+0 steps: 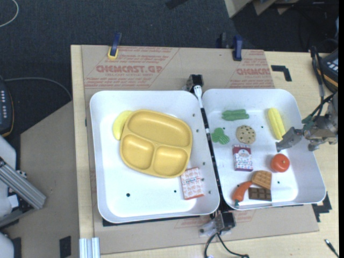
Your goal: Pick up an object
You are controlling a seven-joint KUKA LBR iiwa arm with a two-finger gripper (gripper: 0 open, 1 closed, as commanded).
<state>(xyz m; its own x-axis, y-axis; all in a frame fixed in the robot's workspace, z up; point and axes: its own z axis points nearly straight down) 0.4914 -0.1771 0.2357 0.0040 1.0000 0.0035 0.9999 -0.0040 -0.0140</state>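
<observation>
While one hand (293, 137), state unclear, hovers, eight toys (245, 134) fill right bin (304, 193).

We see the gripper (294, 136) blurred at three o'clock, its arm cut by the edge; the yellow tray (156, 142) half hides a yellow piece (119, 123).

We see little of the arm (325, 132), entering at three o'clock: a pale grey metal wrist piece with a darker grey wedge-shaped tip (288, 137) pointing toward nine o'clock. Thin dark cables (321, 93) loop above it, with a small greenish fitting where they meet the body.
</observation>
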